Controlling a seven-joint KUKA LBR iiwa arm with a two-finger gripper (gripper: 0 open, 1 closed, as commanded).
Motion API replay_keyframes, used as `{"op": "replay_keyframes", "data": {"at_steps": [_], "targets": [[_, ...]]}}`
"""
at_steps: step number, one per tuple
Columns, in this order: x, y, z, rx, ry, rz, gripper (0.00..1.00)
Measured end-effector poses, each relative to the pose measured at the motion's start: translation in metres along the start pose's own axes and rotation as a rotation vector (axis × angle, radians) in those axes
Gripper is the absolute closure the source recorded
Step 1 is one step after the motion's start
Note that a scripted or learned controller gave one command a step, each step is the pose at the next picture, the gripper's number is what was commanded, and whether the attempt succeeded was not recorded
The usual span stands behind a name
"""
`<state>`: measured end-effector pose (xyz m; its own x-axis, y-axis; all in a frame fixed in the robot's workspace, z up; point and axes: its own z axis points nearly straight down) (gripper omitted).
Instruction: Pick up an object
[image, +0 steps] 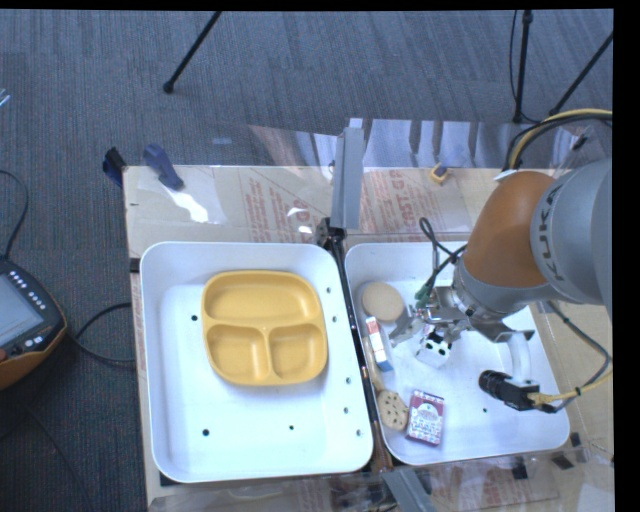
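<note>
Hovering over right bin (475, 410), KUKA-lettered arm (512, 240); gripper (432, 328) spread impossible to tell.

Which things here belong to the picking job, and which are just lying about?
Job (likely): gripper; white die with black spots, nearest it; right shallow white bin.
Lying about: yellow divided plastic plate; round beige lump; red card box; round tan biscuit; blue clamp.

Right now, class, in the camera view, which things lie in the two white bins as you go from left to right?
yellow divided plate → tan round object → red box. The other small items overlap these, so I leave them out.
</note>
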<state>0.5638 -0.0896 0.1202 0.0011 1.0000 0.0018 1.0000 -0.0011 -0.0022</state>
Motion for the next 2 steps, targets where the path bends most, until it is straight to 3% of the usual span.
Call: {"op": "replay_keyframes", "data": {"at_steps": [1, 2], "targets": [[-0.018, 0.0, 0.018, -0.025, -0.001, -0.005, 0.0], [-0.003, 0.089, 0.017, -0.03, -0.008, -0.003, 0.0]]}}
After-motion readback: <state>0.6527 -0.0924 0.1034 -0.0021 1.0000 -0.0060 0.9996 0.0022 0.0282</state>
